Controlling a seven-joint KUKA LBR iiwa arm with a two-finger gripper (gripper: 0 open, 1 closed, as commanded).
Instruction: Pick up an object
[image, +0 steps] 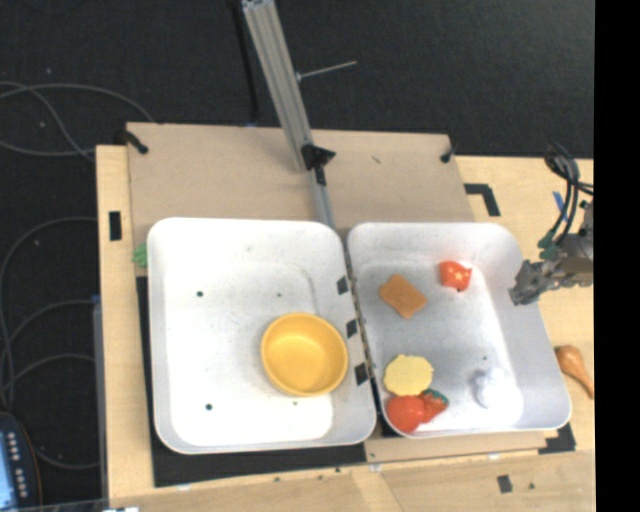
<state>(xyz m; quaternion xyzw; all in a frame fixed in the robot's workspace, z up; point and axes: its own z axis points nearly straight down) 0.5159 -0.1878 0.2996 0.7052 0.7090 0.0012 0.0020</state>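
The right bin holds a small red tomato-like piece near its back, a brown square cracker left of it, a pale yellow scalloped piece, a red strawberry-like piece at the front edge and a small grey-white object. A yellow bowl sits in the left bin. My gripper hangs over the right bin's right rim, to the right of the tomato and apart from it. Nothing shows between its tips.
An orange-tan object lies on the bench outside the right bin. A metal post slants up from the gap behind the bins. Cables run near the arm at the right edge.
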